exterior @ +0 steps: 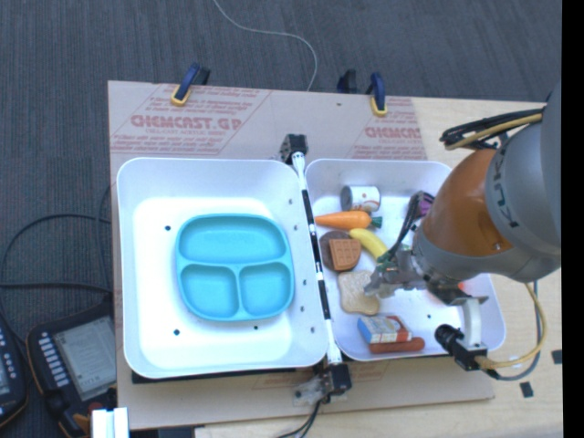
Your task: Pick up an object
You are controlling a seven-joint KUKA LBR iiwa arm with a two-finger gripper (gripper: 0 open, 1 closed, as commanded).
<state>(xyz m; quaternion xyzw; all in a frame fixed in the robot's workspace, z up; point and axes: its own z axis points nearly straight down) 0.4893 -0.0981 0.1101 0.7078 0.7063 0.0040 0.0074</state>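
Two white bins side by side on a brown board. In the left bin point(146, 235), a blue divided plate point(235, 265) with three compartments, lying flat near the middle. In the right bin point(401, 167), a scatter of toy food: a small can point(362, 195) on its side near the far wall, an orange carrot point(343, 218) just in front of it, a yellow banana point(368, 242) touching the carrot's right end, a brown cookie point(343, 253) to the left of the banana, a pale slice of bread point(357, 293) nearer the front, and a red-and-blue box point(387, 332) by the near wall.

Reaching in from the right, the grey arm point(525, 199) with its orange band — wrist low over the right bin. Gripper point(381, 279) down at the right edge of the bread, just below the banana; dark and small at this angle, so opening cannot be told, and nothing seen lifted in it.

Blue and yellow clamps point(188, 82) on the board's far edge — a thin white cable point(274, 33) trailing over the dark carpet beyond.
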